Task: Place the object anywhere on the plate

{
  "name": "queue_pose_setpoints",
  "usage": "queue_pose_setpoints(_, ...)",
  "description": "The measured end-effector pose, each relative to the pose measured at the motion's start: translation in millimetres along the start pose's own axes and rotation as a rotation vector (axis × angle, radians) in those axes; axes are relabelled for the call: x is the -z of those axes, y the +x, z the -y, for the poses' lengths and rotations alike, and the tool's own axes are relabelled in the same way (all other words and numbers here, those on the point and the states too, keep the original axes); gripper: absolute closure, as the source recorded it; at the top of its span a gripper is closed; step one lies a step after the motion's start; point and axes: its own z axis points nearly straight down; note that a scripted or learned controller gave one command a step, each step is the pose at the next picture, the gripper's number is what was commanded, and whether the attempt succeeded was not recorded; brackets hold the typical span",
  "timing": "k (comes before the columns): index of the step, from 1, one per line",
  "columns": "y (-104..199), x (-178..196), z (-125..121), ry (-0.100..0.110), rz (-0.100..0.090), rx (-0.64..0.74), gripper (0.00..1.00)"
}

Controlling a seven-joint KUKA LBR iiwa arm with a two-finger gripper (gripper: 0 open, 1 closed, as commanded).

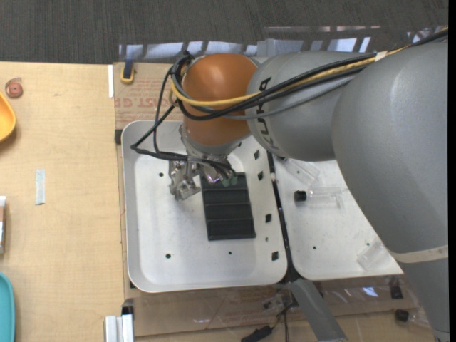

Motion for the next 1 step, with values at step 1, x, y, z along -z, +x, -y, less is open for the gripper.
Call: queue_pose_setpoints(1,79.2,-1.0,3.1,-0.002,-0.005,0.535,1.0)
